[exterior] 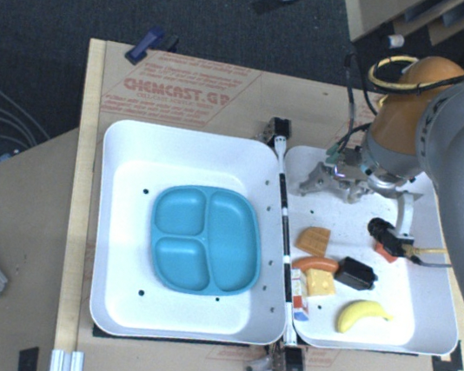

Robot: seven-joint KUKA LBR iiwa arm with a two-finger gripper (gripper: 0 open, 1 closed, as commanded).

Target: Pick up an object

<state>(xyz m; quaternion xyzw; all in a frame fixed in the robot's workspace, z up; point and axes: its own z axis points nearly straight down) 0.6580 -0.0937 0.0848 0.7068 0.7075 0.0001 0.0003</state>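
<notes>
The arm (460, 166) reaches in from the right, its thick grey link crossing the right bin's (432, 333) far right corner and its orange band (413, 100) sitting above the wrist. The wrist bends down and to the left, so the gripper (332, 191) hangs over the far left part of the right bin, near the divider between the two bins. Its two grey fingers (309, 185) are spread apart, with bare white bin floor below them and nothing held. The things to pick lie nearer the camera in the same bin, all apart from the gripper. A tan slice (315, 239) is closest to it, and just below that a red sausage (314, 264) lies across, touching or nearly touching a yellow wedge (320, 282). A black block (356, 273) sits just right of the sausage. A banana (362, 316) lies by itself toward the near edge. The left bin (110, 204) holds a blue plate (205, 239) with three compartments, flat near its middle, well apart from the gripper.
</notes>
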